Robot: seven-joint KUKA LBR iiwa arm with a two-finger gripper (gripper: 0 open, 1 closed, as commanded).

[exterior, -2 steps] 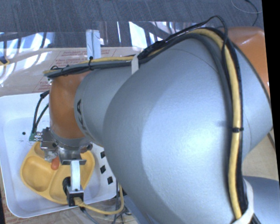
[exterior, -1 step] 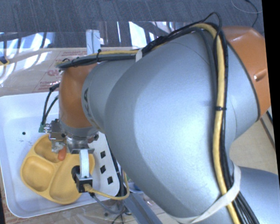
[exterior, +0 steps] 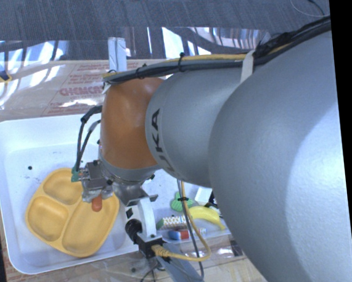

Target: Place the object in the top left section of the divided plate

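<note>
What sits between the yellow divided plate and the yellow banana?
In the camera view, the arm's white wrist mount stands between the yellow divided plate and yellow banana.

The divided plate point(exterior: 61, 232) is yellow, lying in a white bin point(exterior: 10, 159). An orange object point(exterior: 97, 205) shows at the plate's right edge. The arm point(exterior: 258, 160) is grey with an orange band point(exterior: 128, 129).

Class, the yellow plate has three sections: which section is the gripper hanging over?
The large section on the plate's lower right: the gripper with a small orange object at its tip sits above its upper edge; the other two lie further left.
</note>
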